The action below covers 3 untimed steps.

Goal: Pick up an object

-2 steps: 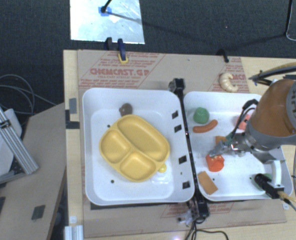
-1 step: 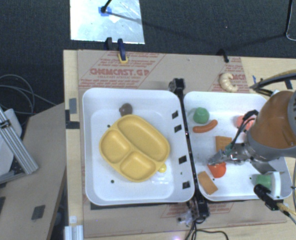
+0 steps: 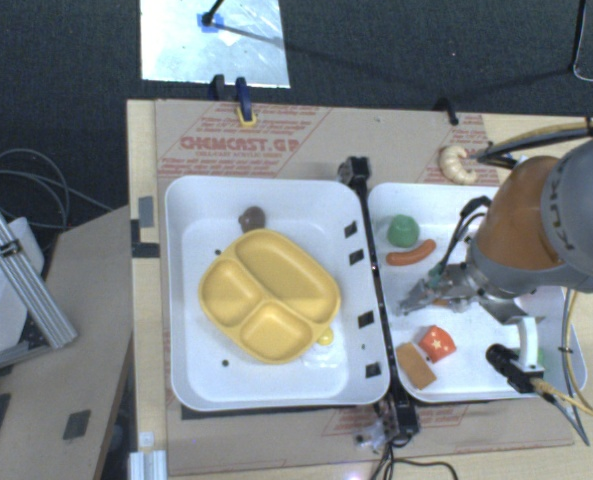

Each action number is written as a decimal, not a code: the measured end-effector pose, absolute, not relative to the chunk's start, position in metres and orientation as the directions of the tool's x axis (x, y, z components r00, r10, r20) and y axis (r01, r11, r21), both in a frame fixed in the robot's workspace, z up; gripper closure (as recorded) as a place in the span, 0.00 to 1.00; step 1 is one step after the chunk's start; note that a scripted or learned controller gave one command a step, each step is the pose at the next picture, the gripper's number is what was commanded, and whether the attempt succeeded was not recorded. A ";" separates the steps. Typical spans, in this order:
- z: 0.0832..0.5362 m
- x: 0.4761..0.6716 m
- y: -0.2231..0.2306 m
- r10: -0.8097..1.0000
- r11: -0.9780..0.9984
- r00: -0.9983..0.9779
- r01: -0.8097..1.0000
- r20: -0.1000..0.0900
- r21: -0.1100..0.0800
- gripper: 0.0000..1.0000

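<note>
Gripper (image 3: 416, 298) low over right bin (image 3: 381, 200), near its middle-left; fingers splayed apart somewhat, nothing seen between them. Arm (image 3: 536, 223) comes in from 3 o'clock, orange band just behind the wrist.

From gripper: sausage (image 3: 411, 255) just at 12, lying flat; green ball (image 3: 404, 230) beyond it, same direction. Red-orange object (image 3: 437, 343) near at 5; brown block (image 3: 415, 365) at 6, by the bin's front wall. All apart from the fingers.

Left bin (image 3: 176, 268) at 9 o'clock: yellow divided tray (image 3: 268, 294) centered, small brown lump (image 3: 252, 218) touching its 12 o'clock edge. Pale curved object (image 3: 459, 165) outside bins, on the cardboard (image 3: 246, 143) at 1.
</note>
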<state>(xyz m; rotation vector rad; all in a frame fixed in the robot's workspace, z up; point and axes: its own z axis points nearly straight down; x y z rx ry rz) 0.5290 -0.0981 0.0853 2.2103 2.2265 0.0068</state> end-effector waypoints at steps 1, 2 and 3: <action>0.084 0.485 -0.100 1.000 0.000 0.000 1.000 0.002 -0.003 0.00; 0.096 0.488 -0.100 1.000 0.001 -0.001 1.000 -0.002 0.006 1.00; 0.157 0.493 -0.119 1.000 -0.001 0.001 1.000 -0.003 0.008 1.00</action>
